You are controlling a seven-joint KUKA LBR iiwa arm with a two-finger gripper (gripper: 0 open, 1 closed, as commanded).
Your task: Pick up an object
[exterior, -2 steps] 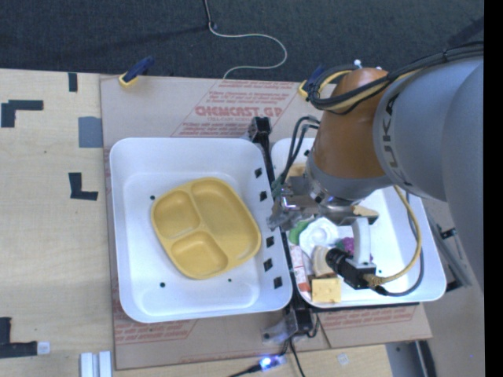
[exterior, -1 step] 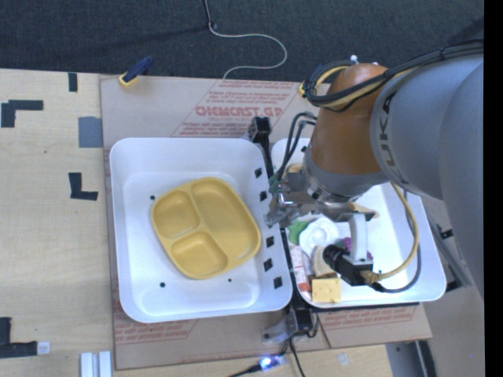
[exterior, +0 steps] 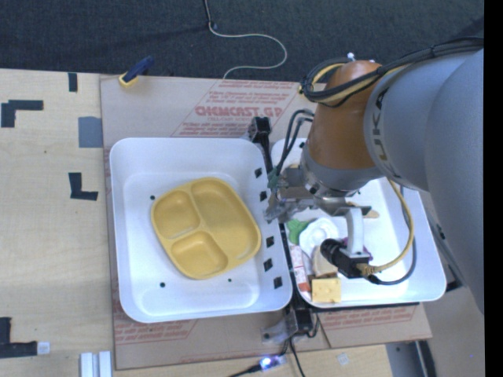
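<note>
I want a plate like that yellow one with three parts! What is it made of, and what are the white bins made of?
The yellow divided plate looks like moulded plastic: even colour, soft rounded compartment edges, a dull sheen. The left white bin and right white bin also look like plastic, smooth and slightly glossy with rounded corners, though the picture cannot confirm this.

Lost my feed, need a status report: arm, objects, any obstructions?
Gripper low over right white bin, jaws hidden. Small yellow block and green item lying loose beside it. Yellow three-compartment plastic tray in left white bin, untouched.
</note>
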